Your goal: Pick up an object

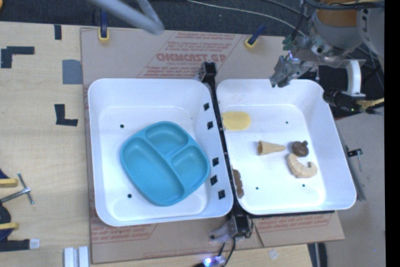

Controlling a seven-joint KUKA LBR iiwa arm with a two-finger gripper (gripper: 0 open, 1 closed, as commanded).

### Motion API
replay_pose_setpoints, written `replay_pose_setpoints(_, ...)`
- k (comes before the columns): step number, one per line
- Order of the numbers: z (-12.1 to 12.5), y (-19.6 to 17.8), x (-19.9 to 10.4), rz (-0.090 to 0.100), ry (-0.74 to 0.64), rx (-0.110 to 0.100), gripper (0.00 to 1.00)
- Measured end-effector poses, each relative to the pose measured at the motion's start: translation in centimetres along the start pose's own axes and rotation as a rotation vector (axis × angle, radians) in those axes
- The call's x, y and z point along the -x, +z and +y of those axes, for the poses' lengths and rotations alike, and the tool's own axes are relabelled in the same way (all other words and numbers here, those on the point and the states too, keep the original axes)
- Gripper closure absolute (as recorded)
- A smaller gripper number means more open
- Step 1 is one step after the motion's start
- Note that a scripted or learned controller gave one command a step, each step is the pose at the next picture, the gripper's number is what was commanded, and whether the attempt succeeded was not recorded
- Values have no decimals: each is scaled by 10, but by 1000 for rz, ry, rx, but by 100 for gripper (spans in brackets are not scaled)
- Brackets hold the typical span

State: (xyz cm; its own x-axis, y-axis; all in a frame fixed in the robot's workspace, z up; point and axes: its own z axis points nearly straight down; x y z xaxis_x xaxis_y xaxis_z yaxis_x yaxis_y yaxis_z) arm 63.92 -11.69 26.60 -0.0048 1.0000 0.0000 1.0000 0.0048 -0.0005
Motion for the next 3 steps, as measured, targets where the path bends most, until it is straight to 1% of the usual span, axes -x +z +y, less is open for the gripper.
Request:
replay_pose_setpoints(1,-6,10,-49,0,1,-2,100)
replay_pose_setpoints(2,4,8,-104,0,-1,0,100)
replay_pose_setpoints(3,10,13,-165,-1,0,-1,100)
